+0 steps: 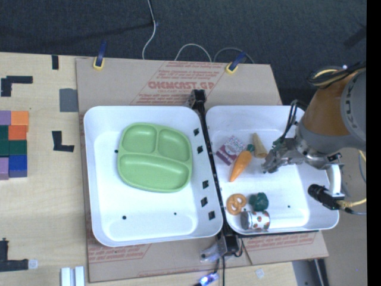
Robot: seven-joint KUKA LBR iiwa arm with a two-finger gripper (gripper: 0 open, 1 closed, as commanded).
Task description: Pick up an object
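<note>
Camera view, taken from the bench's near edge outward: at about six o'clock a dark clamp (221, 249) sits where the two white bins meet. Just beyond it, in the near corner of the right bin (297, 222), a small can (256, 220) with a red-spotted label lies on its side, with a dark green round toy (259, 201) touching it at twelve o'clock and a pretzel-shaped orange ring (236, 204) at its ten o'clock. Farther in, an orange carrot (240, 164) lies tilted, tip toward seven o'clock, just beside a purplish packet (230, 149) at its eleven o'clock and a tan cone-shaped piece (259, 144) at its one o'clock.

At three o'clock from the carrot, apart from it, the gripper (271, 164) hangs low over the right bin's floor, on the grey arm with its orange band (324, 109) reaching in from the three o'clock side. Nothing shows between its fingers, and whether they are spread or closed cannot be told from this angle.

In the left bin (98, 159), a green divided plate (155, 158) lies flat toward the far half. Both bins rest on a brown cardboard sheet (172, 79) with red lettering, pinned at its far edge by two blue and yellow clips (99, 59). Coloured blocks (14, 145) are stacked at nine o'clock on the wooden bench.
</note>
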